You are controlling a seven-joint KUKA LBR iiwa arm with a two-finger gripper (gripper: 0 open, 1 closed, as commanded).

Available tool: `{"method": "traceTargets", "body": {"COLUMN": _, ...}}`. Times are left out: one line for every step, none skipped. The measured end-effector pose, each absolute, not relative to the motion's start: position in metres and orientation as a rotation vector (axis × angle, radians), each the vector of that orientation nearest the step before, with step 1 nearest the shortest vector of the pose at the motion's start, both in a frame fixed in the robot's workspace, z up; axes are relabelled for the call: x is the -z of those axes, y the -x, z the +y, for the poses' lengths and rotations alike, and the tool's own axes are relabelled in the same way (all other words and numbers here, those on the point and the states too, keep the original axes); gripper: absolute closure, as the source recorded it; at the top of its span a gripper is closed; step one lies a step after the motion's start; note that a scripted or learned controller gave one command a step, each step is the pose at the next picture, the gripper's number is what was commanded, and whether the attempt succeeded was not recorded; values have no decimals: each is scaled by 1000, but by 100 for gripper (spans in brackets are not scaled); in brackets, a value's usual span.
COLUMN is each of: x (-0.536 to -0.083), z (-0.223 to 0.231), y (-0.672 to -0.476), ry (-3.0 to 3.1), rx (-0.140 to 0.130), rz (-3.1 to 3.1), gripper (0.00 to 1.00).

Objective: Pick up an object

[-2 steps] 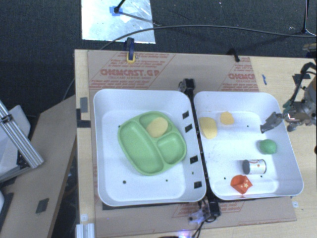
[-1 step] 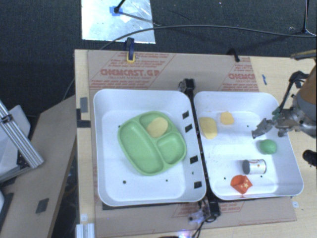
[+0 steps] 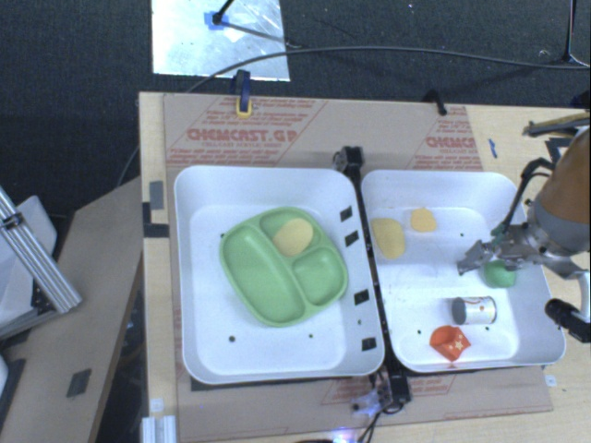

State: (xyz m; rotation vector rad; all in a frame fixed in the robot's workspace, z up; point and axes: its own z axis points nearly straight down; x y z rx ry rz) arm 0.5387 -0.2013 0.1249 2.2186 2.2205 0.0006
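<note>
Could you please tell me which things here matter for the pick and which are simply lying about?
In play:
- end effector, over the right bin
- green object beneath it

Lying about:
- silver can
- orange object
- two yellow pieces
- green divided plate holding a yellow item, left bin

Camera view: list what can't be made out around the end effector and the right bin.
- End effector: open or shut, blurred.
- Green object: partly covered by the end effector; shape and contact unclear.
- Small can: label too small to read.
- Arm: cut off by the right edge.
</note>
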Motion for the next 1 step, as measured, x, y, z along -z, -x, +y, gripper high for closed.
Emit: {"method": "traceTargets", "body": {"x": -140, "z": -202, "y": -542, "ry": -2211, "rx": -8, "rz": 2214, "gripper": 100}}
